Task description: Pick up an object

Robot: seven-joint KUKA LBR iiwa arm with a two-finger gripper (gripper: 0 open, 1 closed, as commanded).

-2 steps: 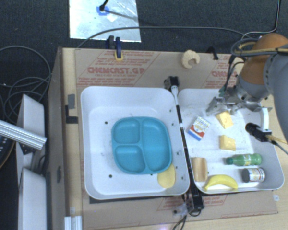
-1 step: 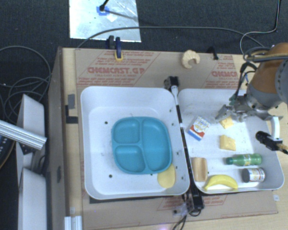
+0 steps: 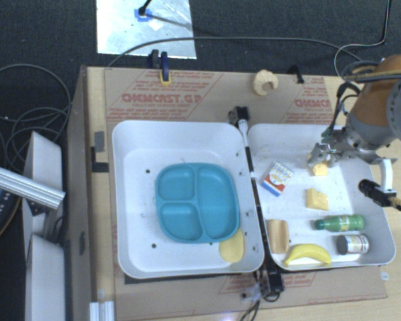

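Observation:
My gripper [image 3: 320,156] hangs over the far part of the right bin [image 3: 387,246], reaching in from the right. Directly beneath and in front of it lies a small yellow block [image 3: 320,170], touching or nearly touching the gripper's tip. Nearby in the same bin are a white, red and blue carton [image 3: 277,178], a yellow wedge [image 3: 317,199], a green bottle [image 3: 339,223] on its side, a dark can [image 3: 353,244], a banana [image 3: 308,254] and a tan piece [image 3: 277,235].
The left bin [image 3: 130,152] holds a blue divided plate [image 3: 197,202] and a yellow piece [image 3: 232,248] at its front right corner. A beige lump [image 3: 266,82] and a blue clamp [image 3: 162,64] sit on the bench behind the bins. Cables run along the left and back.

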